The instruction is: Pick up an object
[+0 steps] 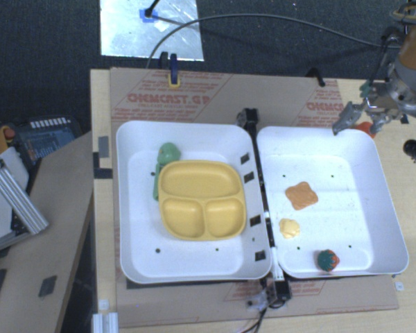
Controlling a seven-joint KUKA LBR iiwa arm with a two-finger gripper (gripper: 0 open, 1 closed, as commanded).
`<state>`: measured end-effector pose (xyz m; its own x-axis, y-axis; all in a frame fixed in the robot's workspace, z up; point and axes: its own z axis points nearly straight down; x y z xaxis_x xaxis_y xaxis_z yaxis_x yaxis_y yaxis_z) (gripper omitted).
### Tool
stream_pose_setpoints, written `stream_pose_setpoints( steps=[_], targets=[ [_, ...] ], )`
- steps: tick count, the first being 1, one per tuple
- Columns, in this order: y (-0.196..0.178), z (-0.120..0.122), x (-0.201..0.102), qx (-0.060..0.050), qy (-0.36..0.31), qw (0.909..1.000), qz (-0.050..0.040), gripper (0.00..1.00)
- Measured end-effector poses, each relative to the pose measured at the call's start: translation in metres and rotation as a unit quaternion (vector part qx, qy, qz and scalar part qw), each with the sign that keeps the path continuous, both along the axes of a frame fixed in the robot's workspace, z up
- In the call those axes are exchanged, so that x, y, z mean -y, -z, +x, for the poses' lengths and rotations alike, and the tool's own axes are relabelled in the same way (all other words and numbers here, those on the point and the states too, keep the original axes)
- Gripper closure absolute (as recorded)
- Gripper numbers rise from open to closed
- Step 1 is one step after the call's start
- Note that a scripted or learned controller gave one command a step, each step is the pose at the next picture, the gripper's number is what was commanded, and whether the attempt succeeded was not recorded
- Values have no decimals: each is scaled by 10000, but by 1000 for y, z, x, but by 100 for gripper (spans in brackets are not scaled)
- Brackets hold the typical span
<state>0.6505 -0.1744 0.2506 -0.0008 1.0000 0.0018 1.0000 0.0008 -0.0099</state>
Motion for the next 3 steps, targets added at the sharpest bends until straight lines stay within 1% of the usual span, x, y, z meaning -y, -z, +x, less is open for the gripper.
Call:
stream_pose_setpoints(
  steps=[1, 2, 3],
  targets=[
    [-8, 2, -1, 59, -13, 10000, -12, 0],
    [52, 8, 1, 53, -11, 10000, -14, 0],
    [94, 8, -4, 51, -24, 10000, -11, 0]
  ],
)
